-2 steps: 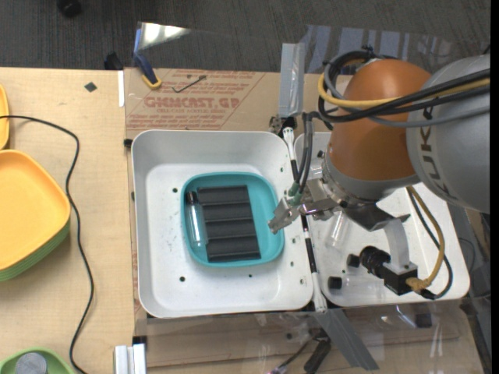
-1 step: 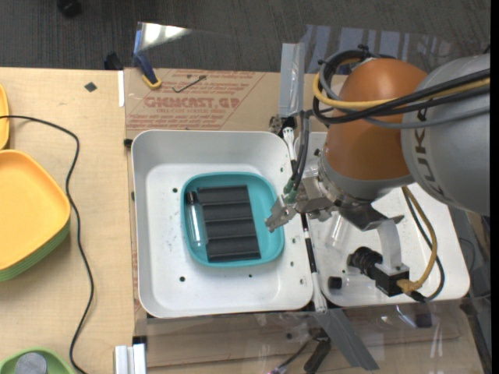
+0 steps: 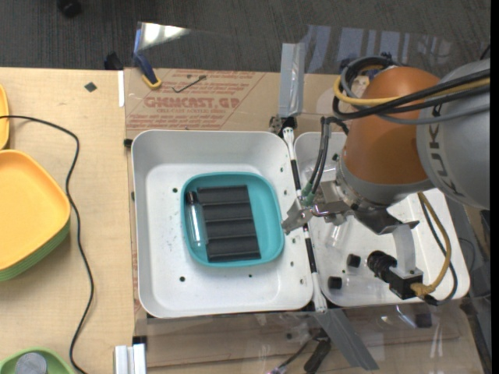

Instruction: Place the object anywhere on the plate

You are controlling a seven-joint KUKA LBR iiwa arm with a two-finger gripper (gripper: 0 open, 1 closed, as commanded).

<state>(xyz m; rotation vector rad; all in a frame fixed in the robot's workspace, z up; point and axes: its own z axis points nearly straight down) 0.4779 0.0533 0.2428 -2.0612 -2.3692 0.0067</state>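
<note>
The black ribbed object [image 3: 230, 223], which I took for the task's thing, lay flat on the teal plate [image 3: 272, 209] in the left bin [image 3: 156, 224], its long side running up and down the view; so the placing looked done; the gripper [image 3: 300, 215] hung just beside the plate's right rim, above the wall shared with the right bin [image 3: 448, 275]; the object therefore lay to its left in the view, close but apart; whether the gripper was open or closed I could not tell, the wrist masking it.
</note>
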